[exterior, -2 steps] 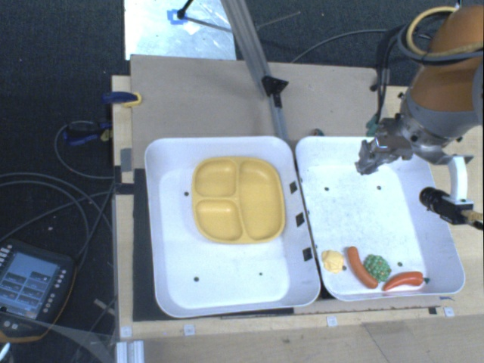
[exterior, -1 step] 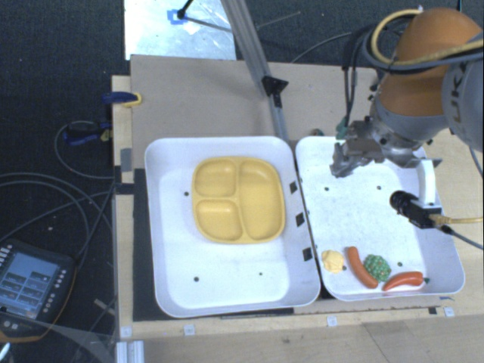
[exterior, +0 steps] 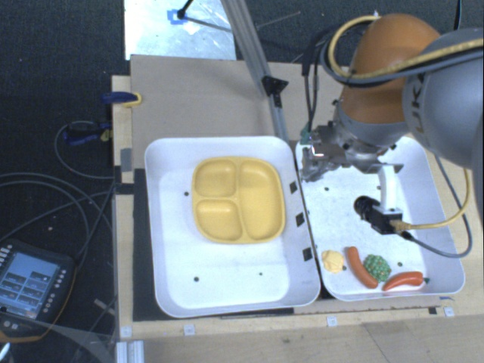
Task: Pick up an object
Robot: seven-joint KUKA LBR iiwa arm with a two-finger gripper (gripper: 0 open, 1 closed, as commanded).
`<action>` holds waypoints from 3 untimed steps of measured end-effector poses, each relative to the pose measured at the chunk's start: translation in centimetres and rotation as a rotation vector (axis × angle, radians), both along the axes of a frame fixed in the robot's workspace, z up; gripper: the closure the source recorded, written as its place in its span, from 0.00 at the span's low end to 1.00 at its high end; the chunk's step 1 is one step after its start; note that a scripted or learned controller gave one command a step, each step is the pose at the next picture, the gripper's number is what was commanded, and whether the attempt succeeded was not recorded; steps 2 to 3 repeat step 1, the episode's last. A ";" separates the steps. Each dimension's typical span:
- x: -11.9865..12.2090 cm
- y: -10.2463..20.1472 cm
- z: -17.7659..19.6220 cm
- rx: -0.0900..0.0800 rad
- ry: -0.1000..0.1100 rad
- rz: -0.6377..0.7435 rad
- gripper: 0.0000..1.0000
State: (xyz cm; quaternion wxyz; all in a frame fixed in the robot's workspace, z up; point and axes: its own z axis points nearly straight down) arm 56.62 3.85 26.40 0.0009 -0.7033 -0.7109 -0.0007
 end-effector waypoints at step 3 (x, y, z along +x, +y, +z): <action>1.1 5.2 0.1 0.000 -0.003 0.001 1.00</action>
